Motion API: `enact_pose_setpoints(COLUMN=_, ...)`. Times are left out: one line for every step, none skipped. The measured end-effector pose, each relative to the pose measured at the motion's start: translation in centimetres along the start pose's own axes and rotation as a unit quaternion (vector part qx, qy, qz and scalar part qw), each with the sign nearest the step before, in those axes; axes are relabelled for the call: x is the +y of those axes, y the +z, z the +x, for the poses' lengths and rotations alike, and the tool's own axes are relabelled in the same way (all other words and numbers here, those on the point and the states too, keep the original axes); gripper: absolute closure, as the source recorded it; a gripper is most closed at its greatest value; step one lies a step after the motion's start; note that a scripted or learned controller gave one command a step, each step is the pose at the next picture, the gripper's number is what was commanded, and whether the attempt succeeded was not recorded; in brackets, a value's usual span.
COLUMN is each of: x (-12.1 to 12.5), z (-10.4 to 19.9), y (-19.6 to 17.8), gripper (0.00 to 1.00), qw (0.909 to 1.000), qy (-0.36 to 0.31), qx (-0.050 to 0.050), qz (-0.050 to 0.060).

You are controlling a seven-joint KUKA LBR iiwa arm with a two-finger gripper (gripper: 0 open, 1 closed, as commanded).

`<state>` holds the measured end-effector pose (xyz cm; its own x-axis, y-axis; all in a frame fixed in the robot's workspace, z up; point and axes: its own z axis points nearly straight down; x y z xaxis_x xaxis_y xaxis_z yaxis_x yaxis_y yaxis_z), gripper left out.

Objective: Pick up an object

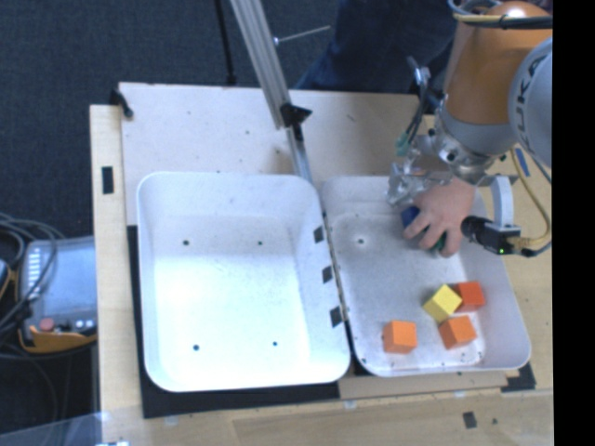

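My gripper (409, 193) is low over the far part of the right bin (372, 277), under the grey wrist and orange band. Right beneath and beside it lies a peach-coloured object (444, 212) with a blue piece (410, 217) at its left and a green bit (444, 245) at its near edge. The gripper touches or overlaps this cluster, and the arm hides how they meet. Nearer the front of the same bin sit a yellow block (443, 302), a red-orange block (471, 295) and two orange blocks (456, 331) (400, 336).
The left bin (232, 277) stands beside the right one, sharing a middle rim. A slanted metal rail (265, 54) rises from behind the bins. A black cable connector (488, 234) hangs at the arm's right side.
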<state>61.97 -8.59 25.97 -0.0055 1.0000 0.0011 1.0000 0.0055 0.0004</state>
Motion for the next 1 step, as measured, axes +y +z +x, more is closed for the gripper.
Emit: enact_pose_setpoints(x=1.08, z=5.84, y=-0.30, gripper=1.00, qw=1.0000, qy=-0.001, qx=0.000, qz=-0.001)
